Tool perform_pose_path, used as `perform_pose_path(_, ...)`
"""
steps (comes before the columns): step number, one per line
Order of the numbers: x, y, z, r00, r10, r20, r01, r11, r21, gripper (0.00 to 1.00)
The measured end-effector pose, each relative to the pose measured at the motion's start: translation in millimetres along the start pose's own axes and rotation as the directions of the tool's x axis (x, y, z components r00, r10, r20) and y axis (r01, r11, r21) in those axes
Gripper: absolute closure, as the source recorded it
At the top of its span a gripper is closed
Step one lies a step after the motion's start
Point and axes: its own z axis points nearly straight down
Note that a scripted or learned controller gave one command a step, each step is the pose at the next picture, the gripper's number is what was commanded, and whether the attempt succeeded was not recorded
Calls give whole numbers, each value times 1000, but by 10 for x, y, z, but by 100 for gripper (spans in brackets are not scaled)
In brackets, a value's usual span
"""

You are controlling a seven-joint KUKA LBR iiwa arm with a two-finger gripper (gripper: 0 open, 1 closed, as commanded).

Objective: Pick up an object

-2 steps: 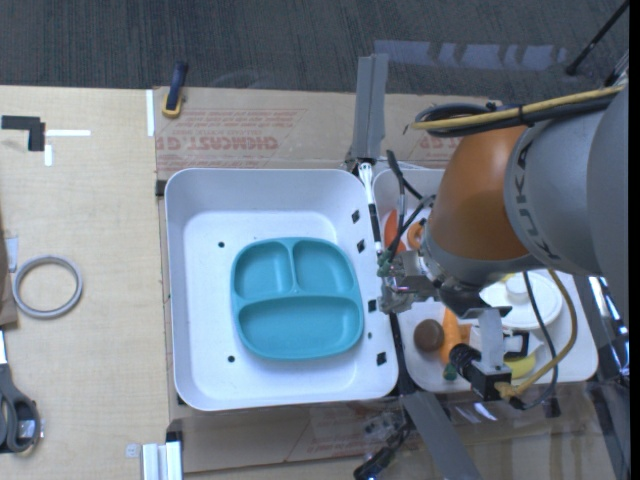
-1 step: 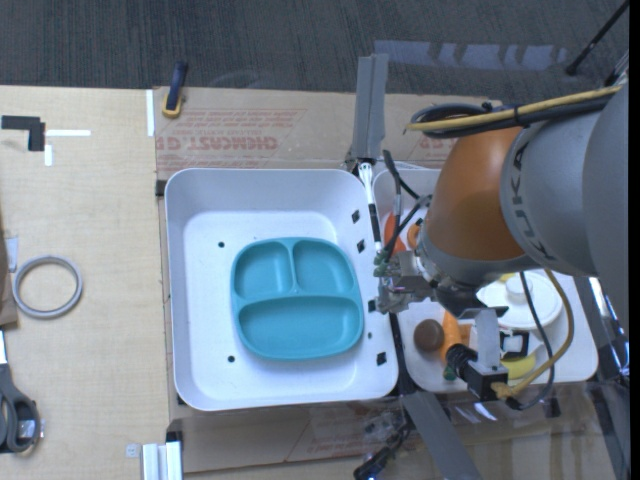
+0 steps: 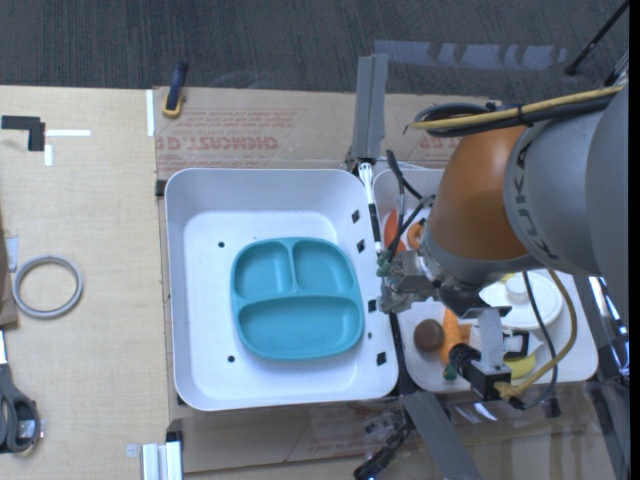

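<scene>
1. A brown cardboard sheet (image 3: 250, 128) lies on the tabletop behind the left bin (image 3: 180, 268). It carries one line of red printed capitals, upside down from this view and too blurred to read.
2. Fainter red print continues further right on the same cardboard, also unreadable.

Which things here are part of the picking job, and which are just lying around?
Job: teal divided plate in the left bin; brown round piece and orange piece in the right bin.
Lying about: grey ring, scissors, blue-handled tool, all outside the bins.
</scene>
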Motion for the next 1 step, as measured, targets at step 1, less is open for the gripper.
perform_pose_path(1,75,-3,0,1000,-1,0,1,1000,0,100)
